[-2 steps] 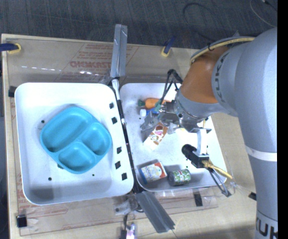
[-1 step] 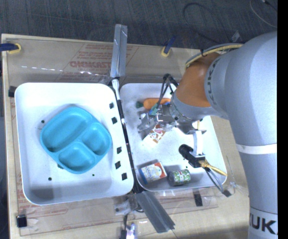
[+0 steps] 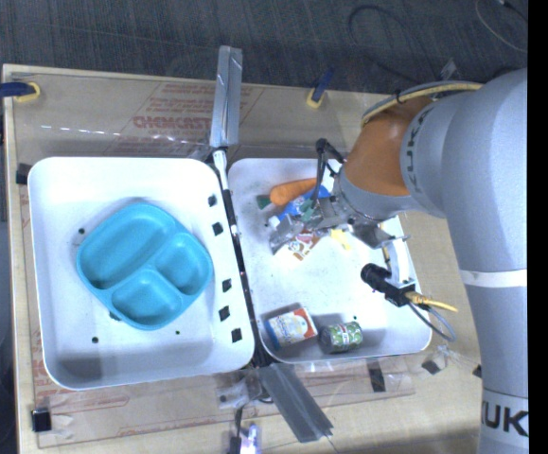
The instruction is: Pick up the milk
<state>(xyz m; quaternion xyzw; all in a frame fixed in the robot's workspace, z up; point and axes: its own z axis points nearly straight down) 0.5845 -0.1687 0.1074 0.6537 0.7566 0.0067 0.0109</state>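
low in the right-hand shallow white bin (image 3: 401, 343), the claw (image 3: 311, 223) sits among a small heap of things near that bin's far side, under the grey arm (image 3: 463, 149) with its orange band (image 3: 380, 154). whether the claw is apart or together cannot be told from this angle, since the wrist covers much of it.

just beyond the claw, toward the far wall, lies an orange carrot-shaped toy (image 3: 291, 192). right at the claw lies a crumpled packet printed in blue, green, red and white (image 3: 292, 230), and it seems to touch the claw, though no grip on it can be made out.

the milk, a small white carton with blue and red sides (image 3: 289, 326), lies on its side well apart from the claw, toward the bin's near wall. just beside the carton, on its right, lies a small green-labelled can (image 3: 342, 335), also on its side.

far to the claw's left, across the divider, the other white bin (image 3: 56, 348) holds a blue plastic tray with three compartments (image 3: 144, 265).
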